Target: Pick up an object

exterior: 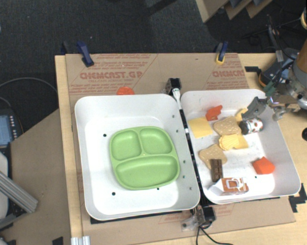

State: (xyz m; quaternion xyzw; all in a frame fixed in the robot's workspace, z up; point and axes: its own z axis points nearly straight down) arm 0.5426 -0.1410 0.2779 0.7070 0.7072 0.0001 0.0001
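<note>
The right bin [284, 154] holds several toy foods: a red-orange piece [213, 113], a yellow cheese slice [200, 126], two tan toast pieces [227, 125] [211, 152], a yellow piece [233, 142], a brown chocolate bar [216, 169], an orange block [263, 166] and a white-and-orange packet [233, 184]. My gripper [253, 114] reaches in from the right and hangs low over the bin's far right part, just right of the upper toast. A small white, red and black item [252, 126] lies right below it; whether they touch is unclear.
The left bin [90, 127] holds a green divided plate [144, 157]. A black clamp [173, 86] sits at the far end of the seam between the bins. Blue clips [84, 53] [221, 52] pin the cardboard at the back. An orange disc [124, 90] lies behind the left bin.
</note>
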